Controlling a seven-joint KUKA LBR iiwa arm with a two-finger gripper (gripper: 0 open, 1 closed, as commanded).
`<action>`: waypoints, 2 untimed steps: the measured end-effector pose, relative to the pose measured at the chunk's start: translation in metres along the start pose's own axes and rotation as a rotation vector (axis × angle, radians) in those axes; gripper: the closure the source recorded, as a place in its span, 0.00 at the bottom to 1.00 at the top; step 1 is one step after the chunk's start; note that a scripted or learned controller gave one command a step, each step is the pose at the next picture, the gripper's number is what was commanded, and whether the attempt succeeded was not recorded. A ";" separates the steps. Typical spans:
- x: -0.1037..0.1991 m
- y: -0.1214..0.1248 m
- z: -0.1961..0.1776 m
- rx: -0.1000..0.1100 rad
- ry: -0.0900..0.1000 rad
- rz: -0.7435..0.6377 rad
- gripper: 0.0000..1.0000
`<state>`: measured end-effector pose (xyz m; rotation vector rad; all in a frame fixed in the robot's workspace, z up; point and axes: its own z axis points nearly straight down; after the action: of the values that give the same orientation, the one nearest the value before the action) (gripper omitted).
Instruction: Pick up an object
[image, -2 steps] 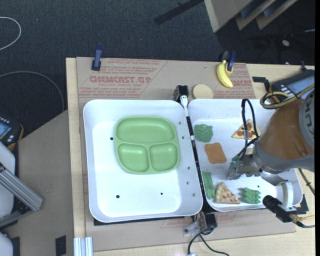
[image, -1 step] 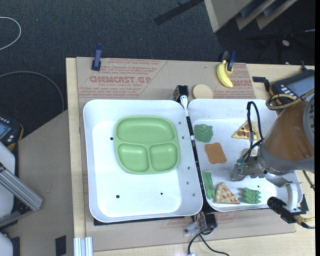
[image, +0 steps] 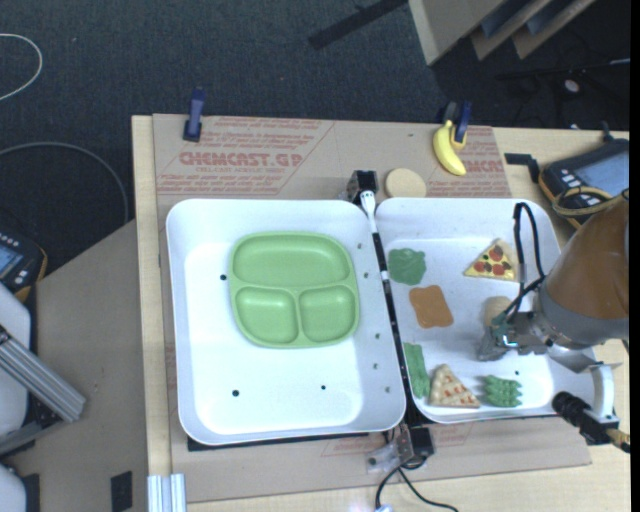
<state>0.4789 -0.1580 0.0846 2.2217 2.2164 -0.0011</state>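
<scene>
The two-finger gripper (image: 493, 343) is seen lowered into the right white bin (image: 455, 213), a round beige object (image: 497, 309) just beyond it; finger state cannot be told.

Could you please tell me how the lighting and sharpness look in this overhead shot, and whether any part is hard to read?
In the camera view, lighting is even and soft; the left white bin looks bright, with mild glare washing out its floor. The green tray and pizza slice are reasonably sharp. The arm is blurred, and the end effector is too soft to read.
</scene>
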 end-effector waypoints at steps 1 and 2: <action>0.068 0.000 0.000 0.004 0.006 -0.008 1.00; 0.117 0.017 -0.106 -0.009 0.003 -0.010 1.00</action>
<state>0.4960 -0.0407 0.1906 2.2083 2.2241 0.0122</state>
